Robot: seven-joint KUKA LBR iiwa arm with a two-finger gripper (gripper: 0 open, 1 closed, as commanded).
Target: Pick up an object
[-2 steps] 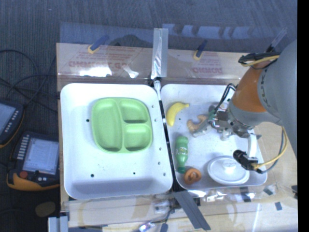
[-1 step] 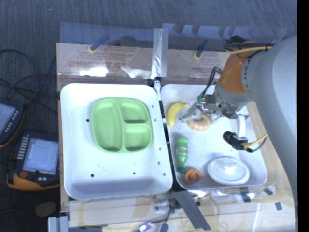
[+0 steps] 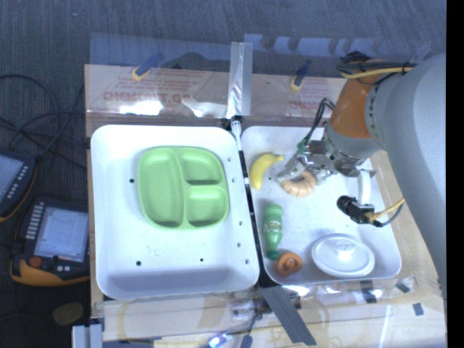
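In the right bin (image 3: 384,263), my gripper (image 3: 306,167) hangs low over a tan croissant-shaped pastry (image 3: 299,185), touching or nearly touching its top. A yellow banana (image 3: 262,168) lies just left of the gripper, by the divider between the bins. A green bottle (image 3: 272,228) lies lengthwise below the banana. At the bottle's near end rests a small orange object (image 3: 288,264). A white round bowl (image 3: 342,255) stands in the near right corner.
The left bin (image 3: 116,267) holds a green divided plate (image 3: 183,187). A black cable connector (image 3: 355,209) hangs off the arm above the right bin's right side. The arm's big grey body (image 3: 424,143) covers the bin's far right corner.
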